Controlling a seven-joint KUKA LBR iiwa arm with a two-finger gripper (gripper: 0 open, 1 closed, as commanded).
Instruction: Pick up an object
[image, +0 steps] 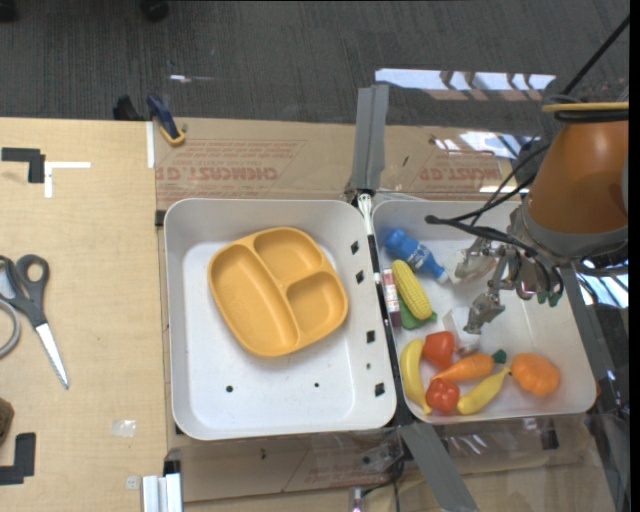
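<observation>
My gripper (478, 290) hangs over the middle of the right bin (575, 345), open, with nothing between its fingers. Below and around it lie toy foods. A blue bottle (412, 252) and a corn cob (411, 289) lie to its left. A red tomato (438, 348), a carrot (464, 367) and a yellow banana (413, 372) lie nearer the front. A second banana (484, 391), a small red piece (443, 396) and an orange pepper (535, 373) rest by the front wall.
The left bin (190, 340) holds a yellow divided plate (277, 290). Scissors (36, 310) lie on the wooden bench at far left. A grey bar (369, 140) stands behind the wall between the bins. Cables run by the arm's orange band (585, 180).
</observation>
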